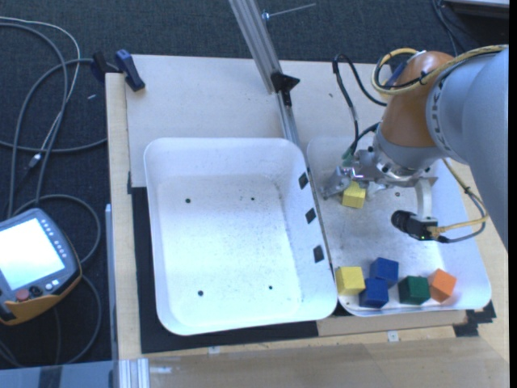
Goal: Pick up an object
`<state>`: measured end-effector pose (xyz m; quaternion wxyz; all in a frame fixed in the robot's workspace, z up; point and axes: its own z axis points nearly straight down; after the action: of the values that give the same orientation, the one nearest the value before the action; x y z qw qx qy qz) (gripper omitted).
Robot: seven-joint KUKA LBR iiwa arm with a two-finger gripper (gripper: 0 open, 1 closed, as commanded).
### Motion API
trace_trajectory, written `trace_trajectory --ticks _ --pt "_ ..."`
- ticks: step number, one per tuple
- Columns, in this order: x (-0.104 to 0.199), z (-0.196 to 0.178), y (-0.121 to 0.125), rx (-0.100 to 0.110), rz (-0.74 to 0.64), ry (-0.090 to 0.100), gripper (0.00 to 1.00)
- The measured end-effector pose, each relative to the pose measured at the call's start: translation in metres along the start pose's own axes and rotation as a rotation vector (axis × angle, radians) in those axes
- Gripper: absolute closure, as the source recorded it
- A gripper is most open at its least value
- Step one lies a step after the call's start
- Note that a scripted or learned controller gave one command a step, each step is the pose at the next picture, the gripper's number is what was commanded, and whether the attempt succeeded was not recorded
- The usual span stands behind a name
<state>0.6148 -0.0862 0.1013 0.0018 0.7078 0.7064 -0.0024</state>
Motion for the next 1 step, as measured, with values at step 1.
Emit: trace_trajectory --ticks 1 --pt "-0.0008 -0.0105 0.0014 -0.003 0.002 0.0 1.0"
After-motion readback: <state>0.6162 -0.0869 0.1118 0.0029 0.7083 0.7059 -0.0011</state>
